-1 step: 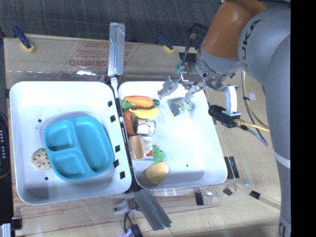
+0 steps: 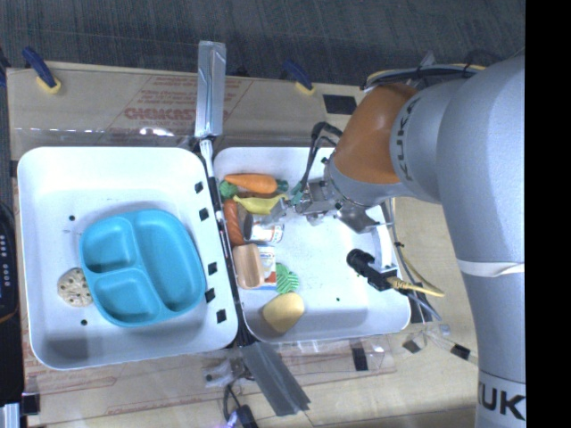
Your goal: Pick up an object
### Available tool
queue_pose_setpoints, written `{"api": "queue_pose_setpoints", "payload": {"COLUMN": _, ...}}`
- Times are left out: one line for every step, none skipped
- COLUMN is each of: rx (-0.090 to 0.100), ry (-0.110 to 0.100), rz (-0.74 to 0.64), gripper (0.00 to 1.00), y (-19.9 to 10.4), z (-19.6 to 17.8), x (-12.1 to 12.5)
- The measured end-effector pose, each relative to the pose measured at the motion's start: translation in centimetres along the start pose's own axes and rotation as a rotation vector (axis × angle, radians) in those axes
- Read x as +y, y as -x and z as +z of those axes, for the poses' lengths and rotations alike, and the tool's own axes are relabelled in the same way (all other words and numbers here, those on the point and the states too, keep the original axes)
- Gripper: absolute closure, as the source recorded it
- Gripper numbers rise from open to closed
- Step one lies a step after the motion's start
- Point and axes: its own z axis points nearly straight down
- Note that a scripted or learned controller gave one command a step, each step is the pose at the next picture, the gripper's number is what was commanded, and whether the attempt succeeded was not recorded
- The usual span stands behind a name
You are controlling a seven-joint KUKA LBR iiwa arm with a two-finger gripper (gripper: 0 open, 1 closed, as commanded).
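While the grey arm with its orange band [image 2: 379,141] reaches in from the right of the frame, the claw [image 2: 299,201] sits low over the upper part of the right-hand white bin [image 2: 357,306], right at the cluster of toy food along that bin's left wall. And what a crowded corner it is: an orange carrot-shaped toy [image 2: 252,184] at the top, a yellow banana-shaped toy [image 2: 259,204] just beneath it and nearest the claw, a reddish sausage-like piece [image 2: 232,221] against the wall, a small shiny can [image 2: 265,234] below, then a brown block [image 2: 247,265], a green ridged bit [image 2: 285,280] and a pale yellow potato-like lump [image 2: 283,311] lower down. Whether the claw is released or clenched, I cannot tell from here; nothing visibly sits in it.

The likely target is the banana toy, touching or nearly touching the claw's tip. To do this well, I'd judge the claw wants to centre on one item, not straddle two, as carrot and banana lie pressed together.

Over in the left bin [image 2: 45,176], a blue divided plastic tray [image 2: 143,266] and a round speckled cookie [image 2: 75,286] lie well apart from the action.
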Motion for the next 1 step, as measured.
{"api": "queue_pose_setpoints", "payload": {"rx": -0.005, "ry": -0.004, "rz": -0.359, "gripper": 0.00, "y": -1.57, "z": 0.20, "x": 3.77}}
